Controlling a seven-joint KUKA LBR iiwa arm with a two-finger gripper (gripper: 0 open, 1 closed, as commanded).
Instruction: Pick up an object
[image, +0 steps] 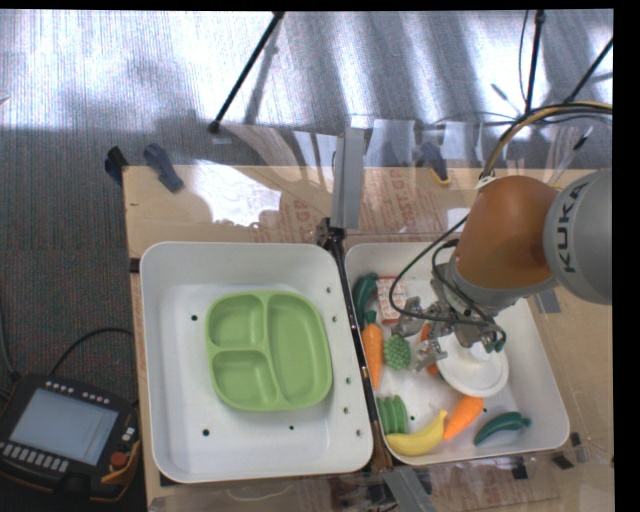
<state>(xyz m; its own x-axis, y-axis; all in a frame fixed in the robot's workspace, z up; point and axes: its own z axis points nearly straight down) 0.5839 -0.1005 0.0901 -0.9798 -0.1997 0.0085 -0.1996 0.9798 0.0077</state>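
Carrot (372, 352), orange with green top, lies in right bin (548, 380) by left wall; we see long axis near-far, tip pointing near. Gripper (440, 340) just right of it; finger state unclear to us.

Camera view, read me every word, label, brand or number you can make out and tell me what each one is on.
"KUKA": on the grey arm, reading up its side.
Reddish print on the bench behind the bins: too blurred to read.
Pendant screen and buttons: too small to read.
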